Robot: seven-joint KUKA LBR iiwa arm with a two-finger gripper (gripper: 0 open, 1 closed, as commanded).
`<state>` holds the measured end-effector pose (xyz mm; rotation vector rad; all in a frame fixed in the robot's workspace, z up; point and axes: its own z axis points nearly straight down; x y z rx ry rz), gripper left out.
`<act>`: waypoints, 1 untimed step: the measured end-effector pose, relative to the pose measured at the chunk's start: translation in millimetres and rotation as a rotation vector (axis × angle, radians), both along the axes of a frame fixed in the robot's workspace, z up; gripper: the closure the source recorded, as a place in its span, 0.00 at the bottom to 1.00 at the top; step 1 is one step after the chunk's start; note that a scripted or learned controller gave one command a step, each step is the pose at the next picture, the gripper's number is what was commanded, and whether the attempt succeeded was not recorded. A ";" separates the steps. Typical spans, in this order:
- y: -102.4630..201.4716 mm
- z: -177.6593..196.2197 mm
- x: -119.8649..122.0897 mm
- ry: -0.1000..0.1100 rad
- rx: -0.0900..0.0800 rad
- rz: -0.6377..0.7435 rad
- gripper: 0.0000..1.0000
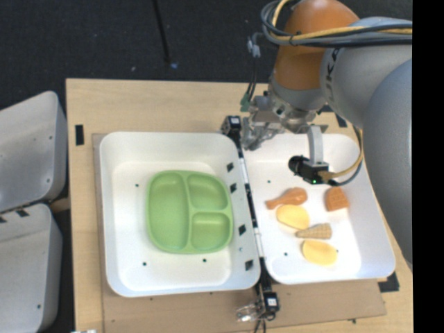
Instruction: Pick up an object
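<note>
Several toy food pieces lie in the right bin (368,255): an orange drumstick (286,198), an orange chunk (336,199), a pale yellow piece (293,217), a tan cone (314,232) and a second yellow piece (319,252). My gripper (258,136) hangs below the orange wrist band at the right bin's far left corner, next to the divider between the bins. It is apart from all the food, which lies nearer the front. I see nothing held by it.
A green divided plate (189,211) rests in the left bin (118,255). The grey arm (374,82) covers the right bin's far right side. A black cable fitting (309,168) hangs above the bin, just behind the food.
</note>
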<state>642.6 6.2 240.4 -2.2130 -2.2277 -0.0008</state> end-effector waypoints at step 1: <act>58.4 -5.8 -1.4 0.001 -0.001 0.000 1.00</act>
